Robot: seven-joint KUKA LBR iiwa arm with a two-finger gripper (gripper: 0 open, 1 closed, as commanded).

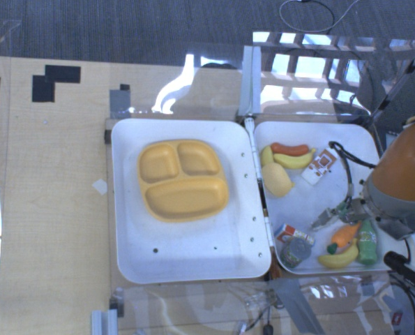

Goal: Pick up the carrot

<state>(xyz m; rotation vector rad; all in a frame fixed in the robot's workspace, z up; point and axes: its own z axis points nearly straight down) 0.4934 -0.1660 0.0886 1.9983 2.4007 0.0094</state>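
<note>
Two shallow white bins sat side by side on the bench. The left bin (130, 257) held a yellow three-compartment plastic plate (183, 179) toward its back. In the right bin (360, 132), an orange toy carrot (344, 236) lay near the front, between a green plastic bottle (367, 243) on its right and the metal two-finger gripper (330, 217) just to its left. A yellow toy banana (338, 258) lay before the carrot, a round grey tin (295, 251) farther left.
</note>
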